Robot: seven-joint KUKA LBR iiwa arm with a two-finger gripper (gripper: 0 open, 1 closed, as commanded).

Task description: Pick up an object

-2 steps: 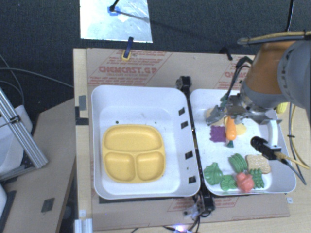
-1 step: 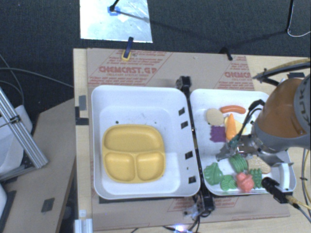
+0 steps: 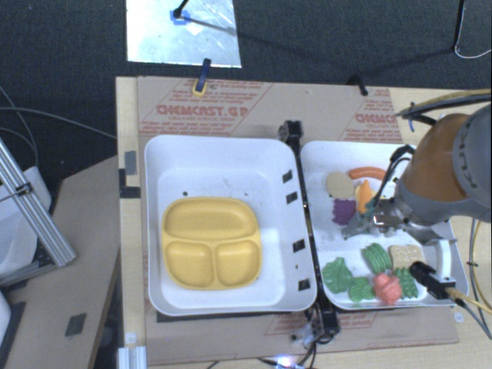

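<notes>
My gripper [image 3: 358,224] is low in the right bin [image 3: 323,160], close to a purple bunch of grapes [image 3: 344,210] and an orange carrot [image 3: 364,195]. Behind them lie a beige round piece [image 3: 338,183] and a red-orange sausage [image 3: 367,173]. Nearer the front lie a green leafy piece [image 3: 336,273], a second green piece [image 3: 360,289], a green ribbed one [image 3: 376,256], a pink-red strawberry [image 3: 388,287] and a beige cracker [image 3: 405,254]. The arm hides the bin's right part.
The left bin [image 3: 223,148] holds a yellow divided tray [image 3: 211,241]. A black divider with clips [image 3: 296,198] runs between the bins. Brown cardboard [image 3: 231,106] lies under both, with a blue-and-yellow tool [image 3: 202,79] at its far edge.
</notes>
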